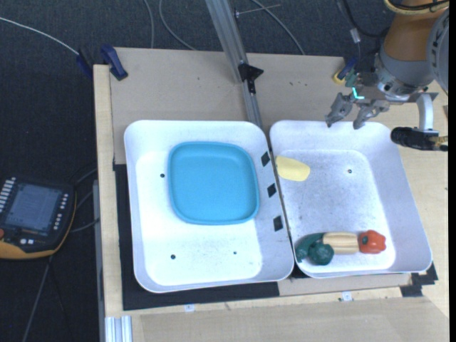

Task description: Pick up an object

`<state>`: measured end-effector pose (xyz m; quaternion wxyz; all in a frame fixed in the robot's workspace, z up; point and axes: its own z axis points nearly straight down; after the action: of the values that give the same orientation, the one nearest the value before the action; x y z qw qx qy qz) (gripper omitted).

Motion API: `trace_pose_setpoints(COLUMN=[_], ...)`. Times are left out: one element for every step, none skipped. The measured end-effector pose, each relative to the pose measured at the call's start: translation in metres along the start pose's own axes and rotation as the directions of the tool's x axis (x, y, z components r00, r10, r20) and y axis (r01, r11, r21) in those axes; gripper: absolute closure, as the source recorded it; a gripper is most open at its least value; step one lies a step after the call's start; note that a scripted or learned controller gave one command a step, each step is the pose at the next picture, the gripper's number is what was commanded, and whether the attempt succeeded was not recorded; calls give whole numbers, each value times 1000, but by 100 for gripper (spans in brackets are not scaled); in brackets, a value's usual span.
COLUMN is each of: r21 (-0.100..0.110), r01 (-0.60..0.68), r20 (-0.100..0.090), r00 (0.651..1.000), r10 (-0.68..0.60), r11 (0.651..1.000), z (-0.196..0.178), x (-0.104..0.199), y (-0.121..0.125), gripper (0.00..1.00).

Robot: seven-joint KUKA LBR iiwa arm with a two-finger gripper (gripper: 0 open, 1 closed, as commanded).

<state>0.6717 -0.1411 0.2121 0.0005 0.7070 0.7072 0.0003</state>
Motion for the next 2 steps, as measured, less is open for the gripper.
trace_pose_setpoints(r21=[0,5], r01=[0,0], r20=[0,-1], r00=[1000,1000], r10=[0,0], r11=[1000,1000], z=[0,46], x=[0,-3], y=[0,-8], gripper=[0,0])
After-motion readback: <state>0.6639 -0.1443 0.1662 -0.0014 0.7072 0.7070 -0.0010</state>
